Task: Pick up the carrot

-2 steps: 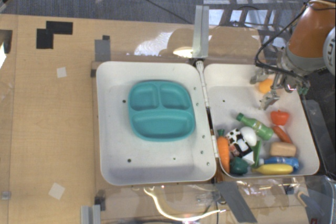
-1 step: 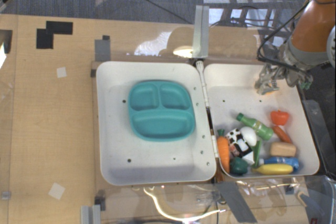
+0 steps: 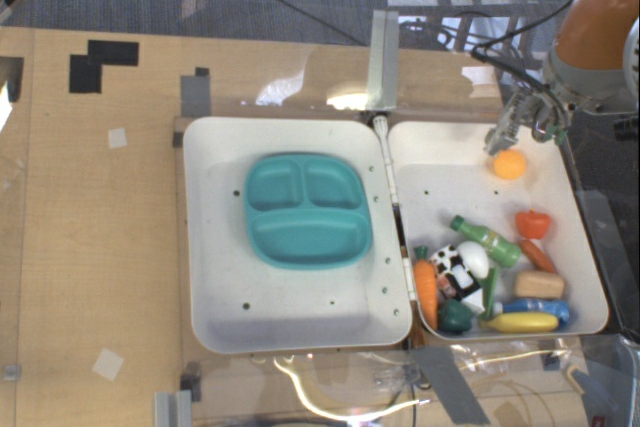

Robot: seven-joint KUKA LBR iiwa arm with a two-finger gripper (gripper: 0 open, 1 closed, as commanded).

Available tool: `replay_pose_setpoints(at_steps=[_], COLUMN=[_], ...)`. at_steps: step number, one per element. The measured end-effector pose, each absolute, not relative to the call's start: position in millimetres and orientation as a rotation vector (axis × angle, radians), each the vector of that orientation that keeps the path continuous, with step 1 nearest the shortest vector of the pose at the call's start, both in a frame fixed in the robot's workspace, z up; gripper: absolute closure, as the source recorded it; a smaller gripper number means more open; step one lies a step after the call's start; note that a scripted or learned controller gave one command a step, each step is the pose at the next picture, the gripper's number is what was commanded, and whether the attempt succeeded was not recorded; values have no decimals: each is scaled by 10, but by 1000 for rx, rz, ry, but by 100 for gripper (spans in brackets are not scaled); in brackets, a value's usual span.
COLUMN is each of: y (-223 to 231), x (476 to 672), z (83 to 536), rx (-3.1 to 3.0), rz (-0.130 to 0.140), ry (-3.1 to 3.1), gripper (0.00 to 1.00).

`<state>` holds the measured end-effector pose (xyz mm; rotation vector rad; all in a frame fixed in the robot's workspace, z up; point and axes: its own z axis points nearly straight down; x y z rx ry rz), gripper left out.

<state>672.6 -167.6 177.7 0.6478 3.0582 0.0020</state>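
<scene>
Carrot [image 3: 426, 286] at right bin's [image 3: 440, 147] near-left corner, beside toy cow [image 3: 461, 267]

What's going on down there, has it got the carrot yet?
Hand at right bin's far edge, above orange ball. Carrot untouched, near left corner. Cow toy crowds it.

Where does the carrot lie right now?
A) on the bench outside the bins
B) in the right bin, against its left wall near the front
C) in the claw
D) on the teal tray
B: the carrot lies in the right bin by its left wall, far from the claw.
</scene>
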Motion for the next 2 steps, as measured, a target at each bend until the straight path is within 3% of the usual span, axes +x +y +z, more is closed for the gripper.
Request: replay_pose_setpoints(at_steps=[1,2], y=[-1674,-1768], x=[6341,6337], z=[899,2164], rx=[-172,33], rz=[-3,-8], ry=[3123,3117], gripper=[100,100])
